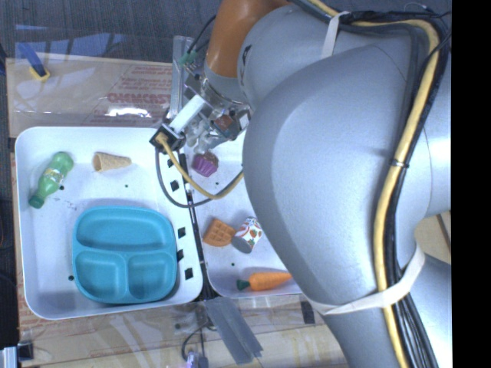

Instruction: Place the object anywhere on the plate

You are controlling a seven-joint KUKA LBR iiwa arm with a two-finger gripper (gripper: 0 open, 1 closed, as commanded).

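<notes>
A blue three-compartment plate (123,253) lies in the left bin (31,205). My gripper (202,146) hangs over the upper left corner of the right bin (230,286), close to the wall between the two bins. A small purple object (205,164) sits directly under the gripper tip, touching or nearly touching it. I cannot tell whether it is between the fingers or resting on the bin floor. The grey arm covers most of the right bin.
In the left bin, above the plate, lie a green bottle (49,178) and a tan ice-cream cone (111,161). The right bin shows a waffle piece (218,233), a small can (247,235) and a carrot (265,281). A black cable (170,184) loops below the gripper.
</notes>
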